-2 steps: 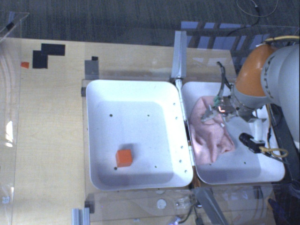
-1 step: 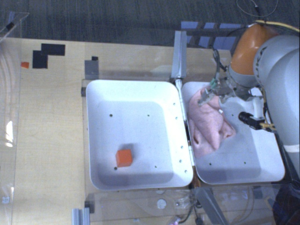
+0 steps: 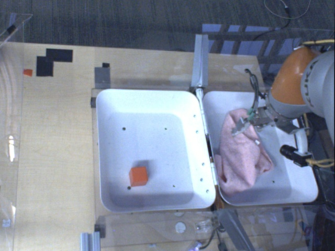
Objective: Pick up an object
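Reaching into the right shallow white bin (image 3: 293, 192), gripper (image 3: 245, 125) meets crumpled pink cloth (image 3: 238, 156).
Cloth hugs the bin's left wall; whether the claw grips it, I cannot tell.

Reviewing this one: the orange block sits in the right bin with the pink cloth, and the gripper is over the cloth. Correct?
Not quite. The camera view shows the orange block alone in the left bin. The pink cloth lies in the right bin, with the gripper over it, as you said.
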Robot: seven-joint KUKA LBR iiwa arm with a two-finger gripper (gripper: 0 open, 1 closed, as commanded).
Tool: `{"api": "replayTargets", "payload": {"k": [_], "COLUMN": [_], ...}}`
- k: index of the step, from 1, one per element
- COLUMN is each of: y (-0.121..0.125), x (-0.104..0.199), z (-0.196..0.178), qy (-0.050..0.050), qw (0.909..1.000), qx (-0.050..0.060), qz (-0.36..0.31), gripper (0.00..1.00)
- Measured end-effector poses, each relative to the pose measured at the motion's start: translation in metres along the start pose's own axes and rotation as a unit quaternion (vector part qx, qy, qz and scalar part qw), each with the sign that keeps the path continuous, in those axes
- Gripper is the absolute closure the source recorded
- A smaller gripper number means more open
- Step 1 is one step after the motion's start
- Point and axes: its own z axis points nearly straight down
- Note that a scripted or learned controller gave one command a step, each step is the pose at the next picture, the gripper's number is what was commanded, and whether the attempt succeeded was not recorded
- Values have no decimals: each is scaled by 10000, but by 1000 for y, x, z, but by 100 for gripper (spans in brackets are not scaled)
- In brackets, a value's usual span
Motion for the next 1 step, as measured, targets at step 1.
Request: {"api": "replayTargets", "payload": {"k": [1], "y": [-15], "x": [44], "z": [-94], "qy": [6], "qw": [9966], "qx": [1], "qz": [-829], "gripper": [0]}}
